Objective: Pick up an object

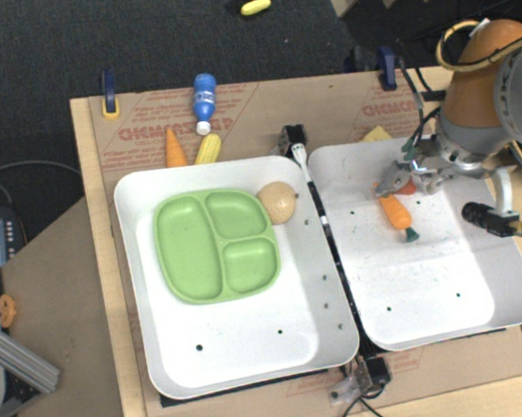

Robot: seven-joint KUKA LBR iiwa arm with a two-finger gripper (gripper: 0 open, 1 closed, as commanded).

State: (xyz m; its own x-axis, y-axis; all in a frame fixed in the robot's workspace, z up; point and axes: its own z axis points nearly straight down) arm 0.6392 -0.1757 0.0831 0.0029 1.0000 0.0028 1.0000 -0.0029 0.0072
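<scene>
in the right bin (500, 306), near its far edge, the claw (398, 182) hangs just above a carrot (397, 213); how far it is open i cannot tell. the left bin (164, 337) holds a green tray (217, 246).

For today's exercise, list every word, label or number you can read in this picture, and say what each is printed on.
Red printing on the brown board under the bins, at its top left and top right: too blurred to read for certain.
Label on the small blue and white bottle: too small to read.
Green divided plate, toy carrot, white bins: no text that I can see.
</scene>
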